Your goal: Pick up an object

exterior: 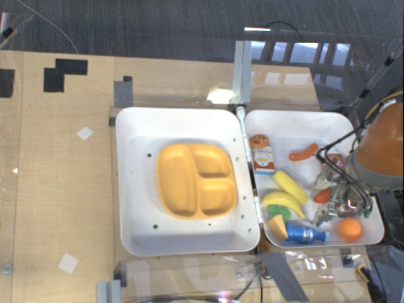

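My gripper is low in the right bin, near that bin's right side, and its two fingers stand open. A small red object lies between the fingertips; only part of it shows and I see no grip on it. An orange ball sits just right of the gripper near the bin's front. A blue bottle lies along the front wall. Two yellow bananas lie left of the gripper.
A red-orange sausage and a small carton lie at the bin's back. A green piece and an orange wedge sit by the blue bottle. The left bin holds a yellow divided plate.
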`<state>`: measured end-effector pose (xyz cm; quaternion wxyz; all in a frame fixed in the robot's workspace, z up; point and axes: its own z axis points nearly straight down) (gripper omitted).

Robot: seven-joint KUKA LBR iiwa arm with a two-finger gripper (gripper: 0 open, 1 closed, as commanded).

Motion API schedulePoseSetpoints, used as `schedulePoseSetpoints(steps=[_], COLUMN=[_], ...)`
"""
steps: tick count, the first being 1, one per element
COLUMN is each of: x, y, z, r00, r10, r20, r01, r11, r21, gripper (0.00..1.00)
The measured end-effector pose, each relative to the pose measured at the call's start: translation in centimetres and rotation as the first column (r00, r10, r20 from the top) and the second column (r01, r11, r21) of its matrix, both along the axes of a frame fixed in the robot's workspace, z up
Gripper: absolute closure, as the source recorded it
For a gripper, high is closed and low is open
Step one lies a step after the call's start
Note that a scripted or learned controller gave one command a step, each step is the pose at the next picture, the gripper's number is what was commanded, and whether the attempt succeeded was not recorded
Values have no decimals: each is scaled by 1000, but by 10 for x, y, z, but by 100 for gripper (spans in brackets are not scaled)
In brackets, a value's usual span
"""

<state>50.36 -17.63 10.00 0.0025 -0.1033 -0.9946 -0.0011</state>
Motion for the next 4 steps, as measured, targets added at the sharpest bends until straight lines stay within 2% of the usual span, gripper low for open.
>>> schedulePoseSetpoints(steps=[1,2,3,4], x=[95,155,159,157], y=[1,56,58,104], z=[-11,-13,3,109], r00=[949,814,820,494], r10=[-316,-581,-572,-869], r20=[18,10,25,13], r01=[316,581,572,869], r11=[949,814,820,494], r21=[-1,-3,4,10], gripper=[0,0,100,100])
